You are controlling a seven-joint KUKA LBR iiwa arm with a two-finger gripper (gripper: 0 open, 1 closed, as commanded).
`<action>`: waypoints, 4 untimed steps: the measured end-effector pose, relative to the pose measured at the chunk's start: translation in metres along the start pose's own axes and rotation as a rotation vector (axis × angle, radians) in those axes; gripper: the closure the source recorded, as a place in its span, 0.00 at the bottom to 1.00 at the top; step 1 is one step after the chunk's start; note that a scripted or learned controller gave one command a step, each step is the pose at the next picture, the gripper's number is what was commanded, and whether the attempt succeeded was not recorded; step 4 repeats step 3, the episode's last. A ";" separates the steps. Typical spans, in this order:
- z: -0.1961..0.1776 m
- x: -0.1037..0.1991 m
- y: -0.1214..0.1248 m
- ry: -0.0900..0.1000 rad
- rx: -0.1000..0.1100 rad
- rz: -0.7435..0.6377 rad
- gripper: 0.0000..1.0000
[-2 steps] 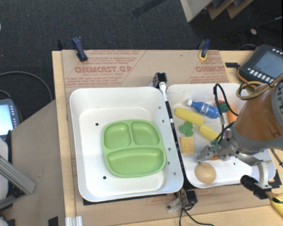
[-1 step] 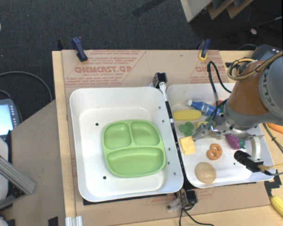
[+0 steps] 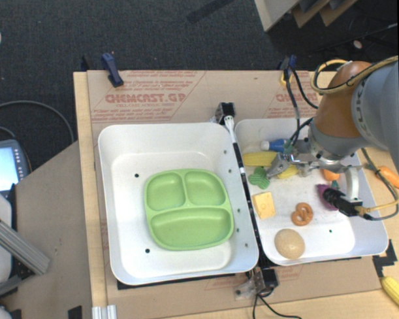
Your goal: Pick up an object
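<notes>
My arm [image 3: 354, 107] reaches in from the right over the right bin [image 3: 365, 238], and my jaws [image 3: 278, 166] sit low over its upper left part; from this angle I cannot tell how far apart they stand or whether anything is between them. Right under them lies a yellow banana [image 3: 259, 159], its long axis running roughly left to right across the bin, one end toward the divider between the bins and the other hidden beneath my wrist. A small green piece [image 3: 259, 179] lies just below the banana, touching or nearly touching it. Above the banana, near the back wall, a blue and white item [image 3: 274, 146] lies on its side, also left to right. Further forward in the same bin are a yellow cheese wedge [image 3: 264, 204], a brown pretzel [image 3: 303, 214] just to its right, and a tan round bun [image 3: 289, 243] near the front wall. A purple object [image 3: 331, 198] lies to the right of the pretzel, partly under my cabling, and a bit of orange [image 3: 330, 174] shows beside my wrist. The left bin [image 3: 115, 191] holds a green divided plate [image 3: 187, 209] lying flat in its middle. Both bins rest on the brown tabletop [image 3: 184, 94].
</notes>
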State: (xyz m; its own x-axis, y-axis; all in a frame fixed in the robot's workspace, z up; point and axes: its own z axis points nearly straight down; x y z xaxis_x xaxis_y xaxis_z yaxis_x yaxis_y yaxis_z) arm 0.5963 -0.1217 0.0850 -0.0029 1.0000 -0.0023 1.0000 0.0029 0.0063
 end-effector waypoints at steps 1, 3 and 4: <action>0.000 -0.012 0.006 0.001 0.003 0.003 0.00; -0.106 0.064 -0.003 0.004 -0.004 -0.005 1.00; -0.106 0.064 -0.003 0.004 -0.004 -0.005 1.00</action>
